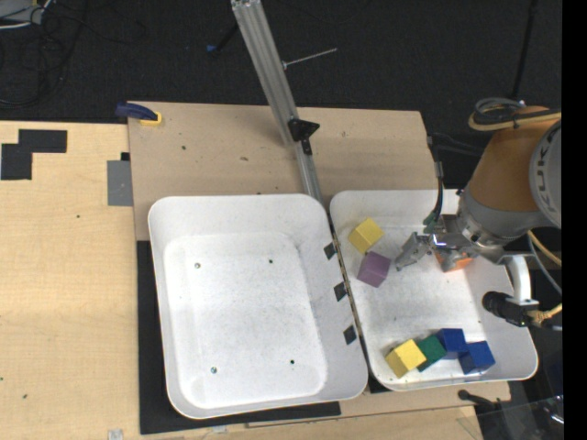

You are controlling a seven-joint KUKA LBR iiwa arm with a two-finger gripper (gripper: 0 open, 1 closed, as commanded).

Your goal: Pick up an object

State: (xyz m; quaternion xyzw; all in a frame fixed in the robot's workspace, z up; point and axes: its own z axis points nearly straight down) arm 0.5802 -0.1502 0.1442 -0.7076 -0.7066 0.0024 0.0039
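The right bin (404, 204) holds several blocks. A yellow cube (365, 235) and a purple cube (373, 269) lie near its left wall. At the bin's front sit a yellow block (404, 357), a green block (429, 348) and two blue blocks (451, 340) (475, 357). My gripper (415, 248) hangs low over the middle of the right bin, just right of the purple cube and apart from it. A small orange piece (454, 263) shows under the wrist, and I cannot tell what it is.
The left bin (174, 214) stands beside the right one, with black clips (340, 290) along the shared wall. A slanted metal rail (275, 81) rises behind the bins. The arm's grey and orange body (514, 177) covers the right bin's far right corner.
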